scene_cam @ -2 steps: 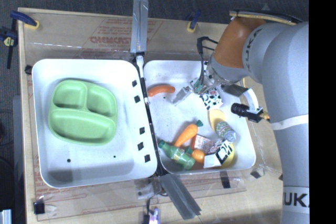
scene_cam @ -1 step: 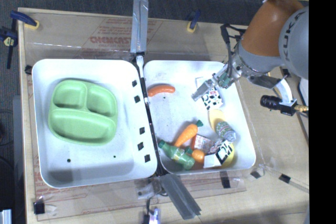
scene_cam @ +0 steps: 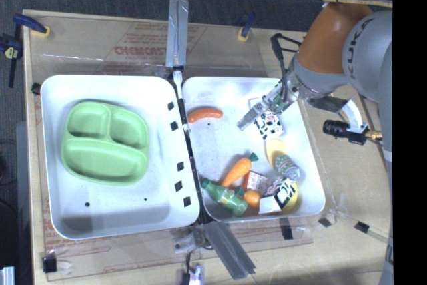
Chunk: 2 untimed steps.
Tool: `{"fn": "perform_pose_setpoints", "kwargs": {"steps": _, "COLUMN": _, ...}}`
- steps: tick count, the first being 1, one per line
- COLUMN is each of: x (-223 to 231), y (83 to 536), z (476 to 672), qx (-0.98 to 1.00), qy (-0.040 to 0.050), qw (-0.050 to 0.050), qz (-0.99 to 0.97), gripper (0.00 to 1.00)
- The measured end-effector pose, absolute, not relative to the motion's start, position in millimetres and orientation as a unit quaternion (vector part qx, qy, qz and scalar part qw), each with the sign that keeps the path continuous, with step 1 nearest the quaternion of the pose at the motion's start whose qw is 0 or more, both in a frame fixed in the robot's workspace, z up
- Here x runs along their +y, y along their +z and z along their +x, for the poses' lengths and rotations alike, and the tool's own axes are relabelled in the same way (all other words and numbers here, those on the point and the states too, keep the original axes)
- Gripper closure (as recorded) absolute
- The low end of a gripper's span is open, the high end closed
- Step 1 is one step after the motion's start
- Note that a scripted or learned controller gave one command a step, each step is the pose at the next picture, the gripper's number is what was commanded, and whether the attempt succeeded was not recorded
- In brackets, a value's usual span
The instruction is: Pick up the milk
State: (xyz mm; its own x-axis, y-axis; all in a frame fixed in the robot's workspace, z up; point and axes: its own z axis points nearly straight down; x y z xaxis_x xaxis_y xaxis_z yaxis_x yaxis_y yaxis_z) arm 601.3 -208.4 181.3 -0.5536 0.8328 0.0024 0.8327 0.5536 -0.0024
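Camera view: milk (scene_cam: 269, 125) upright under pincer (scene_cam: 261, 114), long axis unclear.

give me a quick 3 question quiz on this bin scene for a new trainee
1. True or false: the green tray lies in the right bin.
2. The gripper sits nearest which item? A) hot dog B) cow-patterned milk carton C) green bottle
3. Fill in: the carrot lies in the ____ bin.

Key: 1 false, it is in the left bin. 2 B. 3 right.
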Motion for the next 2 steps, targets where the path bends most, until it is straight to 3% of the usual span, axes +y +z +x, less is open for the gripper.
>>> {"fn": "perform_pose_setpoints", "kwargs": {"steps": 2, "x": -208.7, "y": 181.3, "z": 601.2, "qx": -0.881, "qy": 0.0006, "qw": 0.002, "qz": -0.473, "gripper": 0.00}}
